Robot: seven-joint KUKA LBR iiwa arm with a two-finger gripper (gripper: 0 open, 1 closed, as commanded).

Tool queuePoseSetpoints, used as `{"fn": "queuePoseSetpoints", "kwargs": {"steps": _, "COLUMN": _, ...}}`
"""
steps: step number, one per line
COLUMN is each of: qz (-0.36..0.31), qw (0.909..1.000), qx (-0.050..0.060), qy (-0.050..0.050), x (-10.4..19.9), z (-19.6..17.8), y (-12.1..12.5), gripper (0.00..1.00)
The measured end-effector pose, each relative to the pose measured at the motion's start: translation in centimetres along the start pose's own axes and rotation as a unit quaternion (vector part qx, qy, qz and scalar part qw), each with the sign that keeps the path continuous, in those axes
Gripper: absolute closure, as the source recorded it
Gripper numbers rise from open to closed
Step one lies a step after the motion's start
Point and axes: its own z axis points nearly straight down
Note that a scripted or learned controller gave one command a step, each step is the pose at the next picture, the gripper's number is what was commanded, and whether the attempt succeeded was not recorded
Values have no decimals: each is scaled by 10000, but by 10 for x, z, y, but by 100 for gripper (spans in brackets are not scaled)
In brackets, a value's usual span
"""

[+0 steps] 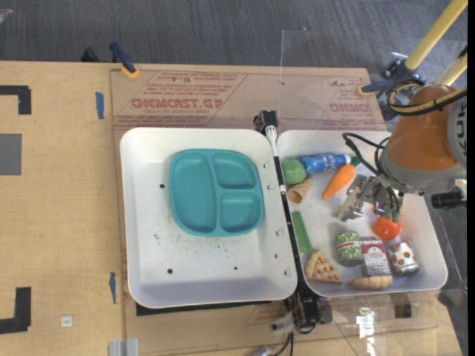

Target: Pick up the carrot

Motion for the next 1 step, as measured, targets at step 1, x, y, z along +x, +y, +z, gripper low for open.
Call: {"fn": "queuePoseSetpoints", "kwargs": {"steps": 1, "qz": 1, "qw": 10000, "qx": 6, "qy": 6, "x": 0, "z": 1, "y": 0, "gripper": 0}}
